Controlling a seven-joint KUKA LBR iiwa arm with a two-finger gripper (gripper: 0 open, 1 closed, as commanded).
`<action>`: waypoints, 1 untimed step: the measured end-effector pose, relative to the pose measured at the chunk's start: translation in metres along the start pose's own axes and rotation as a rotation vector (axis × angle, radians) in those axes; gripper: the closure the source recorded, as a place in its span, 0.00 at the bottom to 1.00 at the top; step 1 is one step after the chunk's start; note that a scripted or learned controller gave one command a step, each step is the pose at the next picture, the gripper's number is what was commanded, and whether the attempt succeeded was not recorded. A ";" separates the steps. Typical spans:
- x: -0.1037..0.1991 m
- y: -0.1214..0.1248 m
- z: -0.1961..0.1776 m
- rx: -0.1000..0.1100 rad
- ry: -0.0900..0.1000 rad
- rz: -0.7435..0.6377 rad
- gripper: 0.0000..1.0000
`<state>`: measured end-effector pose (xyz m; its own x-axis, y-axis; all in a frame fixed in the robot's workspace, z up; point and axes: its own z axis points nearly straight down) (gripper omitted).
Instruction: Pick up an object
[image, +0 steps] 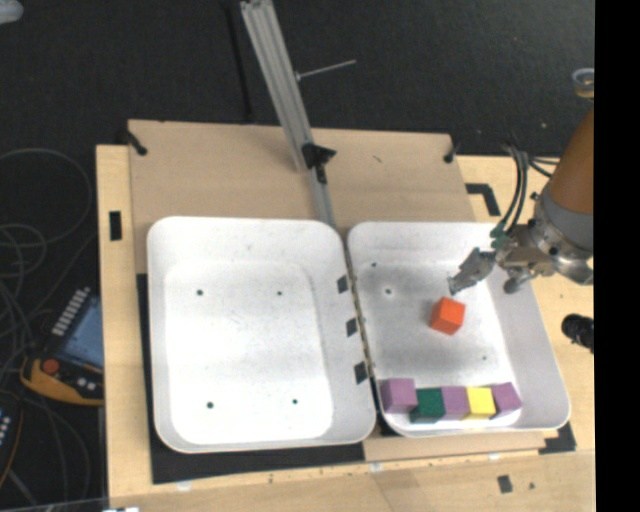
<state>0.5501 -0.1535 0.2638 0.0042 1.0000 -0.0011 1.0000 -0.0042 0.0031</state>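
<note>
An orange cube (447, 316) lies alone in the middle of the right bin (400, 250). My gripper (484, 286) hovers just above and to the right of it, reaching in from the right edge, open with nothing between its fingers. One finger (467, 274) points down-left toward the cube without touching it. Along the right bin's front wall sits a row of small blocks: purple (400, 392), green (429, 404), purple (455, 400), yellow (481, 401) and purple (506, 396).
The left bin (250, 330) lies beside the right one, with a divider edge (355, 320) between them. A slanted metal pole (290, 110) rises behind the bins. Cables and a handheld pendant (70, 340) lie off the bench at left.
</note>
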 end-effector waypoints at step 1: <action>-0.004 -0.004 0.136 0.010 0.001 -0.004 0.00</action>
<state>0.5467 -0.1580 0.1281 0.0002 1.0000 0.0001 1.0000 -0.0002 -0.0067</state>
